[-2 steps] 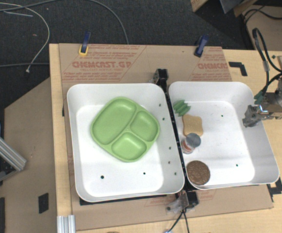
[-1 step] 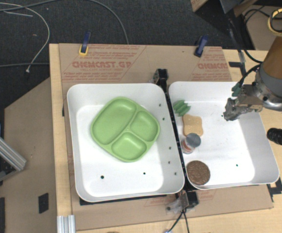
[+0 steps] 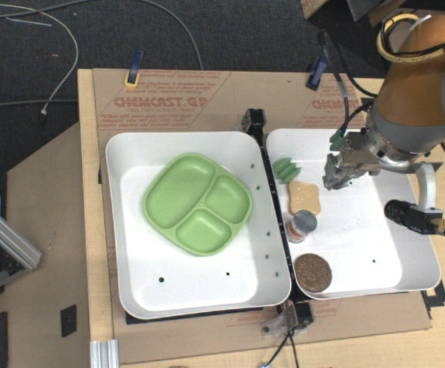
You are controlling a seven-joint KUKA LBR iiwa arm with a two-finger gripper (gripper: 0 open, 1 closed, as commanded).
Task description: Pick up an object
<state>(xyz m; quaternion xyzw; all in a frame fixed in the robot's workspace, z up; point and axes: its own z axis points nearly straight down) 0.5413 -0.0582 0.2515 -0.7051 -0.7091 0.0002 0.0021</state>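
A green plate (image 3: 197, 203) with three sections is lying in the left bin (image 3: 130, 282). In the right bin (image 3: 406, 274), a green piece (image 3: 286, 169), a tan slice (image 3: 304, 198), a small can (image 3: 302, 225) and a brown disc (image 3: 312, 272) are sitting along the left wall. The gripper (image 3: 338, 176) is hovering just right of the slice, over the bin's far part.

pale green divided plate (image 3: 197, 203) in a white left bin (image 3: 130, 282), white right bin (image 3: 406, 271) with a green piece (image 3: 286, 169), tan slice (image 3: 304, 197), speckled brown disc (image 3: 312, 272), tabletop (image 3: 99, 113) brown cardboard printed in red letters
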